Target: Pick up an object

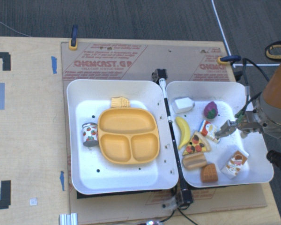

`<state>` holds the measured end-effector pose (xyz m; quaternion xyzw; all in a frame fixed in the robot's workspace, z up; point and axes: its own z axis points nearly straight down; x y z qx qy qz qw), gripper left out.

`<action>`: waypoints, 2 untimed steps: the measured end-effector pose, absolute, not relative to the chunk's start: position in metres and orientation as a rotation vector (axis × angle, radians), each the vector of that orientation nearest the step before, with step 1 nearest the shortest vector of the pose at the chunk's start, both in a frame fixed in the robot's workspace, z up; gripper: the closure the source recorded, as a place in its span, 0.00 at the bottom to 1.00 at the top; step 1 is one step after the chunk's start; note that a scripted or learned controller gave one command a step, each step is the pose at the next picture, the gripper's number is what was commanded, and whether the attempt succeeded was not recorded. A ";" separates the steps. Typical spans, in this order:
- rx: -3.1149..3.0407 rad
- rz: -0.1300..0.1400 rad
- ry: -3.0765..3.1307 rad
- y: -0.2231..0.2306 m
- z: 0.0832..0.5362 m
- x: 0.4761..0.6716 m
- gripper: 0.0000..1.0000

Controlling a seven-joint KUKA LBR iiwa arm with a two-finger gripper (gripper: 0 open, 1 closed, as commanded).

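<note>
The metal gripper (226, 129) hovers over the right bin (260, 170), its fingers spread apart and holding nothing, just beside a small red-and-white carton (207, 127). Nearby lie a smooth curved banana (182, 131), a pizza slice (196, 144) and a rounded purple fruit (210, 109).

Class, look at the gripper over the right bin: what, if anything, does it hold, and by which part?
Nothing is held. The gripper hangs above the right bin, beside the small red-and-white carton, with nothing between its fingers.
</note>
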<state>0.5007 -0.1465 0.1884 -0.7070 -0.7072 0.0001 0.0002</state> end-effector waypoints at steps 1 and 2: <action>-2.226 -0.005 -2.224 -0.124 0.096 0.503 0.00; -2.242 -0.012 -2.233 -0.098 0.090 0.485 0.00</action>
